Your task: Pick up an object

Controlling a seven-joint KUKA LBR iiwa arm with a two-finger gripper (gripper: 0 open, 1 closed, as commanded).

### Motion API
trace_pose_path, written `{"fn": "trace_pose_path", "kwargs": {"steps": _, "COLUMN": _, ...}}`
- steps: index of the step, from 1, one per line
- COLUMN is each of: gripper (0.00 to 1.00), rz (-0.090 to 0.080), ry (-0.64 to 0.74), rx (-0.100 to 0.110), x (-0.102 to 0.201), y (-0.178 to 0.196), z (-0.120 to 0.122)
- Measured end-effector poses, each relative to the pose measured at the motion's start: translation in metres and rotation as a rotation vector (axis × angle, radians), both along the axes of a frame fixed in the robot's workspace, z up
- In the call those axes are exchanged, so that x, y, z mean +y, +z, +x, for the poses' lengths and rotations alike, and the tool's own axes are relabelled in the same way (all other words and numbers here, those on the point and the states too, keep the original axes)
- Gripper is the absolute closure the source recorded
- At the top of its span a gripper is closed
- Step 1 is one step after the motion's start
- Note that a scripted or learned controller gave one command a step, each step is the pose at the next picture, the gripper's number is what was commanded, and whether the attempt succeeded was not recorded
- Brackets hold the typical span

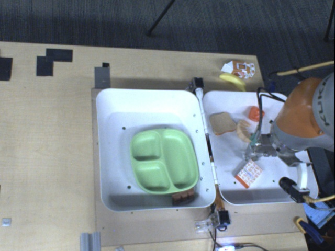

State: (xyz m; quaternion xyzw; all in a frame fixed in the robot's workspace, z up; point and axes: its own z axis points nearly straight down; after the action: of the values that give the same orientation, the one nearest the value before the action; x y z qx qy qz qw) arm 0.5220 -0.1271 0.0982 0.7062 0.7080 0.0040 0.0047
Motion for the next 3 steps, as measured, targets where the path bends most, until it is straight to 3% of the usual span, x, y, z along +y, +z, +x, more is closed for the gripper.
{"fn": "trace_pose_path", "kwargs": {"steps": 1, "gripper": 0.0, "rz": 0.0, "ry": 0.001, "rx": 0.001, "x": 0.0, "y": 0.0, "z": 0.0}}
{"fn": "trace_pose_path", "kwargs": {"steps": 2, "gripper": 0.0, "rz": 0.0, "ry": 0.001, "rx": 0.004, "x": 0.044, "y": -0.011, "z": -0.023}}
{"fn": "trace_pose_path", "kwargs": {"steps": 3, "gripper": 1.0, "rz": 0.0, "ry": 0.002, "rx": -0.002, "x": 0.044, "y": 0.001, "z": -0.021}}
